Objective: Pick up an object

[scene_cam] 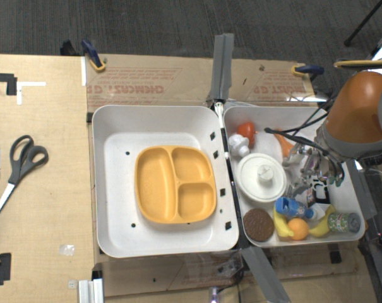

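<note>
Hand low in the crowded right bin, with a real risk of a wrong or empty grasp

The objects lie packed at about 4 o'clock in the camera view: the white lid point(261, 177), the brown disc point(258, 224), the blue piece point(286, 206), the orange ball point(297, 228) and the banana point(319, 227) touch or nearly touch, so the hand point(310, 178) can push one aside or catch two together; the arm point(358, 115) enters from 3 o'clock and bends down into the right bin point(352, 202), wrist cables hide the hand, and I cannot tell how far it is open or if it has anything; the yellow tray point(176, 184) sits alone in the left bin point(108, 188)
</note>
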